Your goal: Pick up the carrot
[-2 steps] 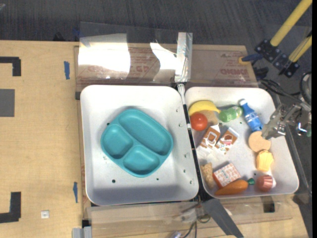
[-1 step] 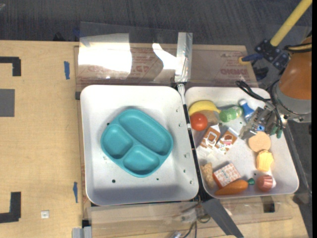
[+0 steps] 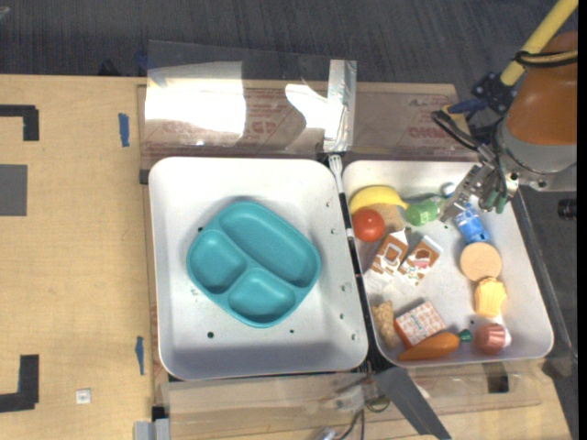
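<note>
The carrot [image 3: 429, 346] is orange with a small green tip and lies flat along the front wall of the right bin [image 3: 537, 324]. My gripper [image 3: 479, 193] hangs over the back right part of that bin, close above a small blue item [image 3: 470, 225]. It is well away from the carrot, which lies toward the front of the bin. I see nothing held in the gripper.
A small printed box [image 3: 419, 320] and a pink item [image 3: 492, 337] flank the carrot. Further back lie a yellow fruit [image 3: 376, 196], a red tomato [image 3: 369, 224], a green item [image 3: 422, 213], two small cartons [image 3: 405, 257], a tan disc [image 3: 481, 261] and a yellow piece [image 3: 491, 296]. The left bin holds a teal divided plate [image 3: 254, 259].
</note>
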{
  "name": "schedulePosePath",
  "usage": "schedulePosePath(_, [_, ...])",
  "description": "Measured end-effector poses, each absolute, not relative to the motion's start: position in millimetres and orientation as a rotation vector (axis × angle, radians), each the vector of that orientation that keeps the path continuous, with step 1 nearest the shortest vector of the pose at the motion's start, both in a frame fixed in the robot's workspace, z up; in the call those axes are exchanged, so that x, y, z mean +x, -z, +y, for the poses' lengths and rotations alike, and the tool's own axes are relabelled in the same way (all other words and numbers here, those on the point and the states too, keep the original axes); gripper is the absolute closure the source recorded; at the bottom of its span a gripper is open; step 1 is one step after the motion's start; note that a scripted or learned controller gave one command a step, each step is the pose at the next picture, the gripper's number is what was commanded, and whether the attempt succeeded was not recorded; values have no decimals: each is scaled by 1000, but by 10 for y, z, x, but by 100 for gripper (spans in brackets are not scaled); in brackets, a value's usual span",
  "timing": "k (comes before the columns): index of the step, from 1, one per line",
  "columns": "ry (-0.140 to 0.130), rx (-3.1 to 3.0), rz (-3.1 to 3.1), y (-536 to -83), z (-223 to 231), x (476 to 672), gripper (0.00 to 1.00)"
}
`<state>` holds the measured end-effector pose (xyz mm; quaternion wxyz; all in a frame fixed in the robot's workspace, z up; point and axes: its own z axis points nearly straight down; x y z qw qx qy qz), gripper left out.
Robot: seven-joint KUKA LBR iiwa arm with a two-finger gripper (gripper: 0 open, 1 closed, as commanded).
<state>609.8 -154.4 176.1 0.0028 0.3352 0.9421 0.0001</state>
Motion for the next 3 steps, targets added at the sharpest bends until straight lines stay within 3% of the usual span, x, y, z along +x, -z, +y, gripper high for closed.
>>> schedulePosePath(1, [-1,1051,2953,-1771,-1544,6101,0])
schedulePosePath(2, [-11,1075,2918,-1183,-1670,5866,0])
schedulePosePath(3, [2,1025,2961,-876,-1959,5423,0])
